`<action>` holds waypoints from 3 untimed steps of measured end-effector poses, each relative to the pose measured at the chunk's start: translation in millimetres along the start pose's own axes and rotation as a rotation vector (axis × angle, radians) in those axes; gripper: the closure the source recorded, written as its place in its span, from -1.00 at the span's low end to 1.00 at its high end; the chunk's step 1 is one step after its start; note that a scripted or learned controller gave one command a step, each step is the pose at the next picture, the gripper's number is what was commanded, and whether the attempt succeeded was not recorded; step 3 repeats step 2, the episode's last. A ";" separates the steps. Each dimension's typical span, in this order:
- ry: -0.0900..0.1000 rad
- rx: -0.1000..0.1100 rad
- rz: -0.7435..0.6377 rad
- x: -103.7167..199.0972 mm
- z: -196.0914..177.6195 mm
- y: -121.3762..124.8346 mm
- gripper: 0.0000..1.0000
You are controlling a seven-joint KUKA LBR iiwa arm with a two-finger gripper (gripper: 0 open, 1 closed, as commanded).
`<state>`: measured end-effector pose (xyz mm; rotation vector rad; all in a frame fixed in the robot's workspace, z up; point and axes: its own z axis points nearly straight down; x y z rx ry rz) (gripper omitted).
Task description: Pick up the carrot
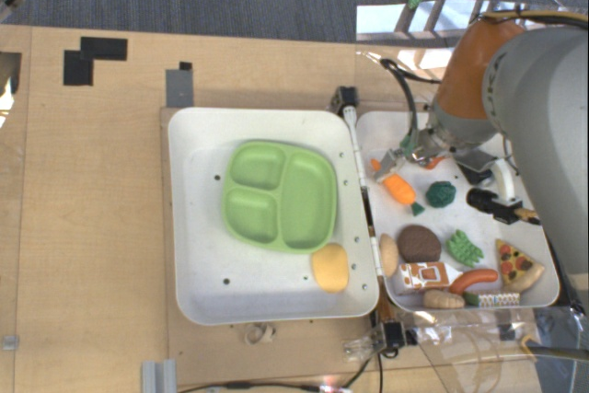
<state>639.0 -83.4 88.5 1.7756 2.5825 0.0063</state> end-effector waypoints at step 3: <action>0.000 -0.012 -0.018 54.1 -103.8 57.1 1.00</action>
